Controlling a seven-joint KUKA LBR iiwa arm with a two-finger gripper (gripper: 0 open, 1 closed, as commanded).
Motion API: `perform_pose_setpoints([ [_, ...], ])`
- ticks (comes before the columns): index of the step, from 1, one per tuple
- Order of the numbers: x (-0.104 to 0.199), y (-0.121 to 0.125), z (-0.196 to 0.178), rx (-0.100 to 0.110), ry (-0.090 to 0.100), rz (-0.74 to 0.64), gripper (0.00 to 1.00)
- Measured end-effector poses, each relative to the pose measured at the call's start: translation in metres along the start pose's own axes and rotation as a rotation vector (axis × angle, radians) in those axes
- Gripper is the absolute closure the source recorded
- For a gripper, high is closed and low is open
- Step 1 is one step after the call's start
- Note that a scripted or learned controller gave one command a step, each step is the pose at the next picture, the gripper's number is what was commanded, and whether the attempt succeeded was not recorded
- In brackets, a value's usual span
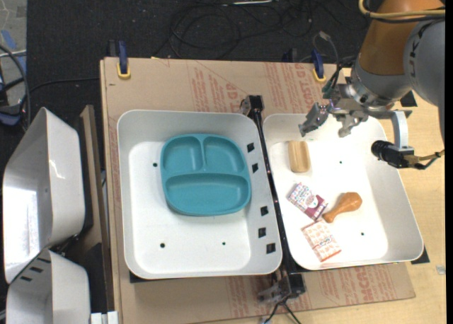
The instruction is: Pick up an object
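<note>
Hovering with fingers apparently spread and empty, the gripper point(328, 122) sits above the right bin point(403, 195)'s far edge, the tan bread roll point(299, 155) just below-left, long axis running away from it.

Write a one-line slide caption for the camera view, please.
Open gripper above the right bin, near a bread roll; teal plate in left bin.

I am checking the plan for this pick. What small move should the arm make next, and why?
Probably lower the gripper slightly down and to the left onto the tan bread roll. The gripper hangs over the top of the right bin with nothing between its open fingers, and the roll is the nearest object, lying apart from the pink packets and the toy drumstick.
</note>
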State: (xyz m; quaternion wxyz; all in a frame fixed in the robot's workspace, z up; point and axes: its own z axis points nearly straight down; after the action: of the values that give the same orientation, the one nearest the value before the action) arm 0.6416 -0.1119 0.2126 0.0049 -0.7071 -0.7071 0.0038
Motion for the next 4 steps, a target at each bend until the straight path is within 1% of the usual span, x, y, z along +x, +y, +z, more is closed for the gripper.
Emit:
perform_pose_setpoints([
  [1, 0.000, 0.003, -0.007, -0.012, -0.002, -0.002, 0.00],
  [2, 0.010, -0.002, 0.044, -0.007, -0.001, -0.004, 0.00],
  [3, 0.002, -0.010, 0.098, -0.007, -0.002, 0.002, 0.00],
  [4, 0.003, -0.010, 0.122, -0.011, -0.002, 0.001, 0.00],
])
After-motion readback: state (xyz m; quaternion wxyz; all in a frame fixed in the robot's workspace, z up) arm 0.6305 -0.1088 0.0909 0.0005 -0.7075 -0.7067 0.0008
